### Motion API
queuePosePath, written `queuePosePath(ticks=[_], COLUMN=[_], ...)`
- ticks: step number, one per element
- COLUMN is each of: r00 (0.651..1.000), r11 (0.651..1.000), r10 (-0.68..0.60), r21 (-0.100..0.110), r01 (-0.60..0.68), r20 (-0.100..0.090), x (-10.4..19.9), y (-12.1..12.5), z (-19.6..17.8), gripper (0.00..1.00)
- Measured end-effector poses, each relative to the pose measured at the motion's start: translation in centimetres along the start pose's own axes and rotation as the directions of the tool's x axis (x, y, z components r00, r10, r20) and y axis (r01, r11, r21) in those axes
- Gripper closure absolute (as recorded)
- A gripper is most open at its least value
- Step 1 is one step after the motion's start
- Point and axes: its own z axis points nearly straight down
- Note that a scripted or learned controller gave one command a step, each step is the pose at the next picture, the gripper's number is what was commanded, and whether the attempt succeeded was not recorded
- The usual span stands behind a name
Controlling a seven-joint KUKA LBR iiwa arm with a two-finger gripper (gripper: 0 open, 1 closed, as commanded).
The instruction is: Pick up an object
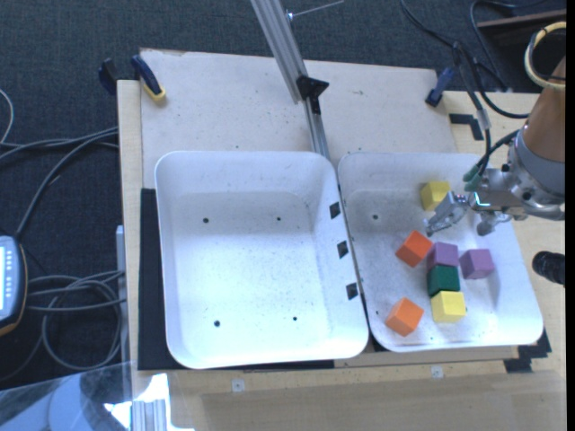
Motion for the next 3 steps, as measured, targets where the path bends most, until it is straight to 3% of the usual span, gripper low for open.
queuePosePath(ticks=[1, 3], r00=[1.000, 1.000], r11=[1.000, 1.000], r10=[0.000, 0.000], r21=[-0.006, 0.002], r01=[0.000, 0.000], r20=[0.001, -0.001], x=[0.0, 1.2], y=[0.1, 0.2], z=[-0.2, 8.6], gripper=[0.00, 0.00])
